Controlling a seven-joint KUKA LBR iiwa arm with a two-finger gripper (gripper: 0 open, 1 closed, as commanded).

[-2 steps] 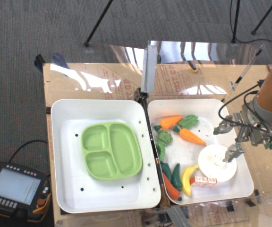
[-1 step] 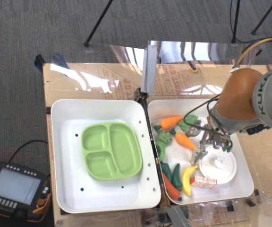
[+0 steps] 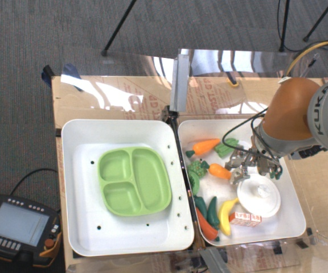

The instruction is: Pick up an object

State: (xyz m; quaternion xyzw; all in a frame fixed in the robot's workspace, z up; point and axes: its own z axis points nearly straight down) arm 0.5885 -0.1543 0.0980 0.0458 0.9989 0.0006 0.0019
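Take the green divided plate [image 3: 134, 181] as your landmark; it lies flat in the left bin [image 3: 73, 135], and nothing there needs you now. To the right of the plate, across the wall between the bins, the right bin [image 3: 298, 209] holds all the toy food. Nearest to the plate are a green broccoli piece [image 3: 196, 172] and, toward the near rim, a dark green vegetable [image 3: 212, 211] beside a red-orange one [image 3: 206, 227]. Farther right from the plate you see one carrot [image 3: 205, 147] at the far side and a second carrot [image 3: 220, 171] just below it, then a yellow banana [image 3: 226, 215] and a small red and white box [image 3: 247, 219] touching the base of a white lidded pot [image 3: 259, 195]. Farthest from the plate, the gripper [image 3: 245, 166] hangs low between the second carrot and the pot, and I cannot tell whether it is spread or closed, because the metal parts are mixed together here. I judge the second carrot is the object in hand, since it lies just beside the gripper. It looks like light hollow plastic, stiff and smooth, so it may slip or roll away. You should take it across the thick middle, not at the thin tip. The pot is wide and round, so it seems harder to pinch.
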